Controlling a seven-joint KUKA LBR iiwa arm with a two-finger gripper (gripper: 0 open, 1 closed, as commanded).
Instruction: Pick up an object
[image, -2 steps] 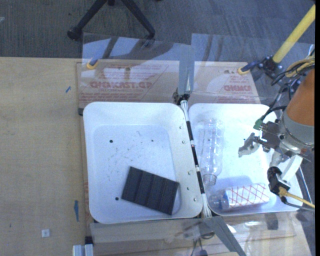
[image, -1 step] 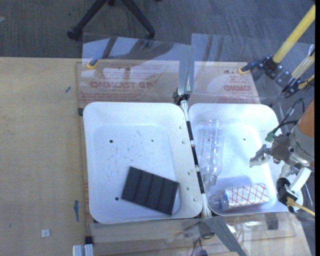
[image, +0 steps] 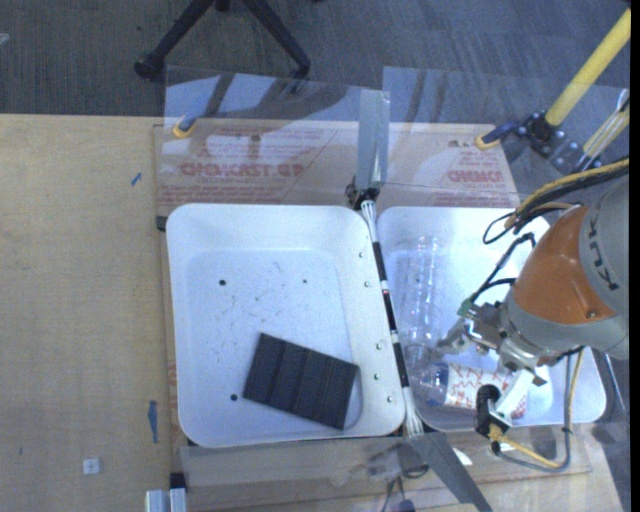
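Note:
A clear plastic bottle (image: 420, 290) lies lengthwise in the right bin (image: 470, 225), close to its left wall. At the bottle's near end sits a small red-and-white patterned item (image: 462, 385). My gripper (image: 492, 372) hangs low over the front of the right bin, just right of that patterned item and partly covering it. The orange wrist band (image: 565, 285) is above and to the right of it. A dark grey ribbed block (image: 300, 381) lies flat in the front part of the left bin (image: 200, 250).
A divider wall with white clips (image: 385, 310) separates the two bins. Transparent panels (image: 300, 130) stand behind them. Cables (image: 525, 455) loop from the wrist over the right bin's front edge. A yellow pole (image: 590, 70) leans at the upper right.

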